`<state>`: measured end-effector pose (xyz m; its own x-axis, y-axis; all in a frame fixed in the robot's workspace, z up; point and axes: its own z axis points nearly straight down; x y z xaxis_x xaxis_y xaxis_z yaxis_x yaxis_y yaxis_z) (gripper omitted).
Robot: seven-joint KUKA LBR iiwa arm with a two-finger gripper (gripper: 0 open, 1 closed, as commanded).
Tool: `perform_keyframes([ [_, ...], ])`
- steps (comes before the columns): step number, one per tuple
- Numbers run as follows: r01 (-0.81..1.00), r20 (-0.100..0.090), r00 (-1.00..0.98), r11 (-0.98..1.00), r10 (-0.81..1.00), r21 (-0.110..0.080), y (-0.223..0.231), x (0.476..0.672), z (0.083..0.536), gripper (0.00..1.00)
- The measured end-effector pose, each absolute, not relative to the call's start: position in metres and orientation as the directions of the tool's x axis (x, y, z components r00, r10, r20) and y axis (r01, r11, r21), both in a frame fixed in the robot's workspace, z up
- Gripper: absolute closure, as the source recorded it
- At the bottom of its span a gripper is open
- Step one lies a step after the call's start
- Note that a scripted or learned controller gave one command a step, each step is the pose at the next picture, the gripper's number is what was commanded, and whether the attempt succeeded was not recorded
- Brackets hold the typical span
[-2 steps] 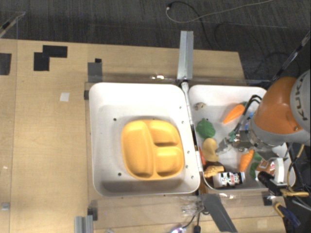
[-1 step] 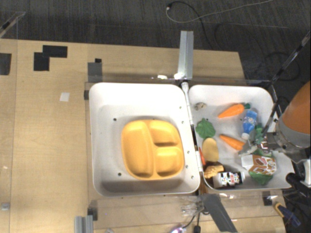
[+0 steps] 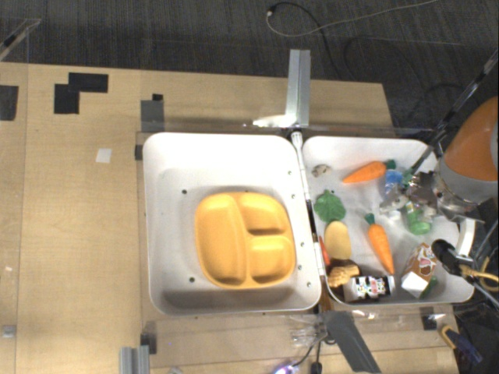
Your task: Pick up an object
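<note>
Gripper (image 3: 412, 195) low in right white bin (image 3: 355, 148), far-right corner, amid small green toy (image 3: 419, 224) and blue clutter; grasp state indiscernible. Risk: crowded pieces shift, pinch misses target.

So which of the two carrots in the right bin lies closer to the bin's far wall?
The carrot lying roughly crosswise near the top of the right bin, its green end pointing right. The other carrot sits lower, mid-bin, running diagonally toward the near edge.
</note>
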<state>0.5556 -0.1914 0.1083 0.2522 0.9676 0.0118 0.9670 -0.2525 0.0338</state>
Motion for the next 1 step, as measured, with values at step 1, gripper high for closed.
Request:
perform_keyframes([
  [1, 0.995, 0.002, 0.088, -0.088, 0.996, 0.038, -0.1915, 0.5533, 0.1046, 0.00],
])
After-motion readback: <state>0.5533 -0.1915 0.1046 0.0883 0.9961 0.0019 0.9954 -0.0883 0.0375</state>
